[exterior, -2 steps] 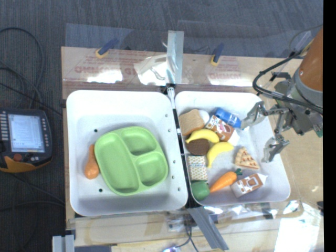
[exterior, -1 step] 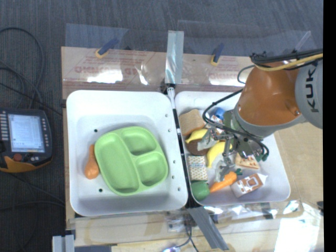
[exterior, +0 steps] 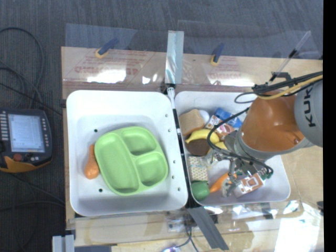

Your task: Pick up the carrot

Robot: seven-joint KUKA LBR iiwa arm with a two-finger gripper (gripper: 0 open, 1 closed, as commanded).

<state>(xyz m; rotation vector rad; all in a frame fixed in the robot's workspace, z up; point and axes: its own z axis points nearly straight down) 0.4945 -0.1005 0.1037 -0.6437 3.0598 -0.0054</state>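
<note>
Carrot (exterior: 218, 183): small, orange, lying tilted in the right bin (exterior: 281, 190) near its front wall, just right of a green round item (exterior: 199, 189).
Gripper (exterior: 231, 178): down over the carrot's right end, close to or touching it; whether the claw is spread or pinched cannot be told.
Arm (exterior: 273, 124): orange band above the right bin.
Nearby: banana (exterior: 195, 136), brown item (exterior: 198, 147), cartons.
Left bin (exterior: 79, 109): green divided plate (exterior: 131, 159), an orange piece (exterior: 92, 165) touching its left edge.
</note>
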